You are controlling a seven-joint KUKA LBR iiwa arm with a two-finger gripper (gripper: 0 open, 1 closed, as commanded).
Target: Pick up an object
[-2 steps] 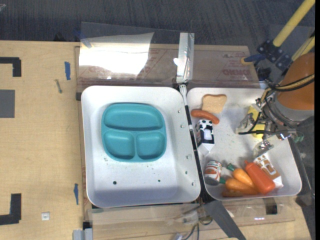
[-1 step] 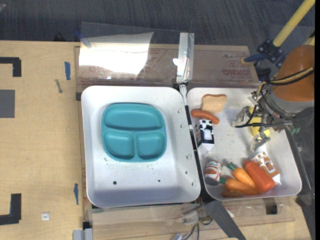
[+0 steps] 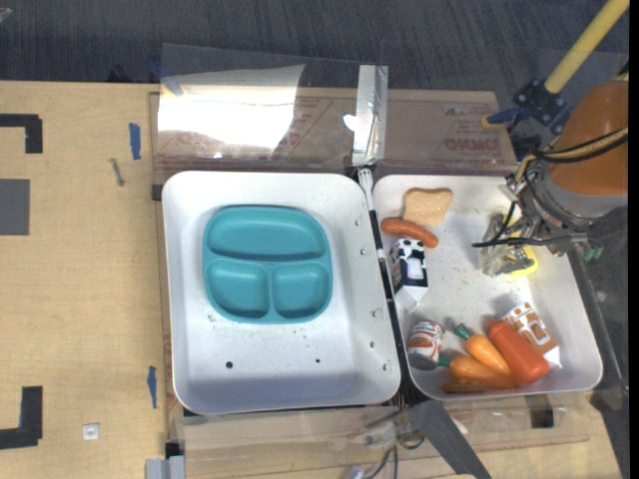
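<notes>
The objects I could pick up all lie in the right bin (image 3: 587, 362), the white tray nearer my arm. At its far end sits a slice of toast (image 3: 427, 206), and just in front of it a hot dog (image 3: 409, 232) lies crosswise. Below that, close against the bin's left wall, is a small black-and-white carton (image 3: 409, 265). Along the near edge there is a cluster: a small can with a red and white label (image 3: 426, 341), then two orange carrots (image 3: 479, 362) lying side by side, then a red bottle-like piece (image 3: 518, 350) leaning over a white and orange packet (image 3: 526, 322). These near-edge things touch or overlap one another.

My gripper (image 3: 507, 257) hangs low over the right middle of this bin, with a bit of yellow at its tip; cables and wrist hardware blur together there, so I cannot tell how it is set or whether it grips anything. My wrist (image 3: 599, 153), with its orange band, comes in from the upper right.

The left bin (image 3: 180, 297) holds a teal divided plate (image 3: 268, 262) with three compartments, set a little toward the far side. Both bins rest on a brown bench (image 3: 70, 267).
</notes>
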